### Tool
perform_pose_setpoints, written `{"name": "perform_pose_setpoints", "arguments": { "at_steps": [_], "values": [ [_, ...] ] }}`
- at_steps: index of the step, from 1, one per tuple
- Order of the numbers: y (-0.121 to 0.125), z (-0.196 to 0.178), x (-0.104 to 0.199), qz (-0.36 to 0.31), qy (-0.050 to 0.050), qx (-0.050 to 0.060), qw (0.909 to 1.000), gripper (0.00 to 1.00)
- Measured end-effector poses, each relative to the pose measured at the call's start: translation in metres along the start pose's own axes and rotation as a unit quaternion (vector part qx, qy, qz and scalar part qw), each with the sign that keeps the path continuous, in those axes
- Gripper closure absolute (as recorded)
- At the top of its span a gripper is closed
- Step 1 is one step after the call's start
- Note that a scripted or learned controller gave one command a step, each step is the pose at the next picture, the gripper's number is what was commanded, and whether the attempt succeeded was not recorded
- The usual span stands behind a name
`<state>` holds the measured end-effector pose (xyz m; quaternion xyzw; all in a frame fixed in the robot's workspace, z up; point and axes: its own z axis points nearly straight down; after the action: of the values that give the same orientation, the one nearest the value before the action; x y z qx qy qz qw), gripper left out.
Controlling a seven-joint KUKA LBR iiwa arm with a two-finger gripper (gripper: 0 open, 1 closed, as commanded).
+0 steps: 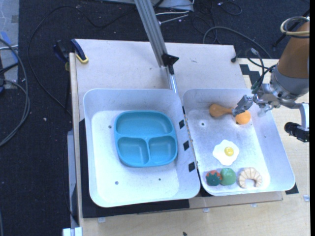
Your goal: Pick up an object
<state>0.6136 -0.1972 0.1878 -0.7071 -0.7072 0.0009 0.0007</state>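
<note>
Camera view looks down on the bench [123, 63], where the gripper [244, 108] hangs over the far part of the right bin [275, 146], reaching in from the right on the grey arm [290, 77] with its orange band [295, 55]. An orange ball [242, 118] sits directly beneath the fingertips, touching or nearly touching them, but whether the fingers stand apart or together, I cannot tell, and the ball is not clearly seen between them. Just to the left of the gripper lies a drumstick-shaped toy [218, 111], its narrow end pointing toward the ball. Nearer the camera than the gripper, in the middle of the same bin, lies a fried egg toy [226, 152]. Further toward the camera, along the bin's near edge, a row of three sits close together: a red and green piece [212, 178], a green round piece [228, 175] touching it, and a croissant [250, 177] just beside. Well to the left of the gripper, the left bin [98, 132] holds a blue divided tray [145, 137] with three compartments.
</note>
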Motion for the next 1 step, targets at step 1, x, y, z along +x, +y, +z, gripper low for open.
{"name": "perform_pose_setpoints", "arguments": {
  "at_steps": [1],
  "values": [
    [-0.0009,0.0507,-0.0097,0.001,0.0,0.0,1.0,0.0]
  ]
}}
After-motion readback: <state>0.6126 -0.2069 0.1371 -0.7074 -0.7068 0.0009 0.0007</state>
